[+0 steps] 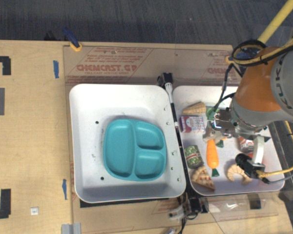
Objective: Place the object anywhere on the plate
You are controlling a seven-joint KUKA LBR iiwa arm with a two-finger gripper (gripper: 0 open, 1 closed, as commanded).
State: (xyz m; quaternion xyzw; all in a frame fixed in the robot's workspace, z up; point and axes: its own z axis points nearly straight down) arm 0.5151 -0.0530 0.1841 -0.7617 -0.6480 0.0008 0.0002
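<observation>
My gripper [216, 136]: over the right bin [273, 186], just above the carrot [213, 155].
Jaws: I cannot tell.
Plate [135, 149]: left bin [83, 130], bare.

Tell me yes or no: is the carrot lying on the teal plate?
No. The carrot lies in the right bin, while the teal plate sits in the left bin.

one fixed camera looks down at a slant from above the bench [29, 130], taking in both bins [83, 101].

Blue tape [55, 68] (on cardboard [29, 130])
</observation>
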